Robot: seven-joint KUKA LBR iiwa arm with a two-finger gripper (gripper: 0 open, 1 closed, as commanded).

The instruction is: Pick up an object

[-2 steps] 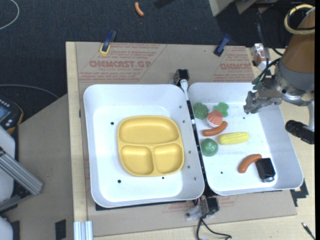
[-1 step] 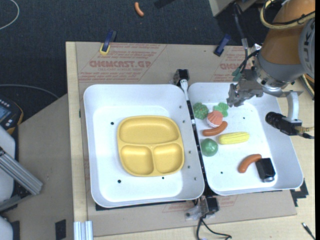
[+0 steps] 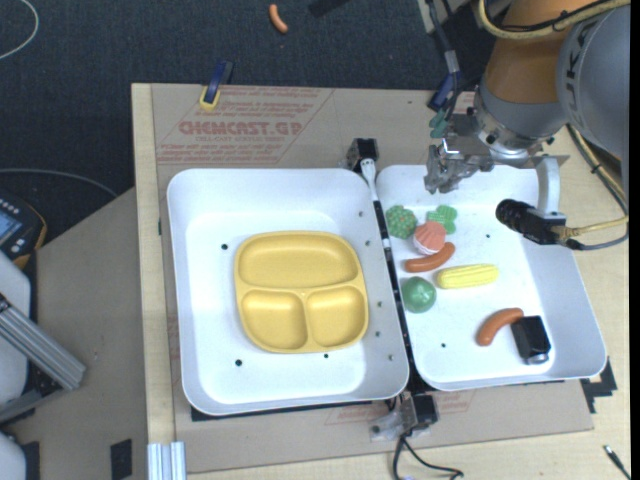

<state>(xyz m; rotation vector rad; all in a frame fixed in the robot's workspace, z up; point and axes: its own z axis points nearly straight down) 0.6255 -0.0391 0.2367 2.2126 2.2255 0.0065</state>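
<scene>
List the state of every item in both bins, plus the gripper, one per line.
yellow divided plate: upright, in left bin
corn cob: lying flat
two sausages: lying, apart
black block: lying beside second sausage
green pieces: loose, clustered by divider
gripper: above right bin's far edge, holding nothing

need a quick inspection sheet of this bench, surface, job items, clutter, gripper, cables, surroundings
surface: two white bins side by side, left bin, right bin, on a board printed with red lettering.
job's things: right bin holds a corn cob, two sausages, green broccoli, a green ball, a pink round piece and a black block.
clutter: yellow divided tray in left bin.
grippers: gripper above the right bin's far edge, nothing seen held.
cables: yellow-black hose at right; wires below the bins.
surroundings: dark floor, small orange piece on it.
</scene>
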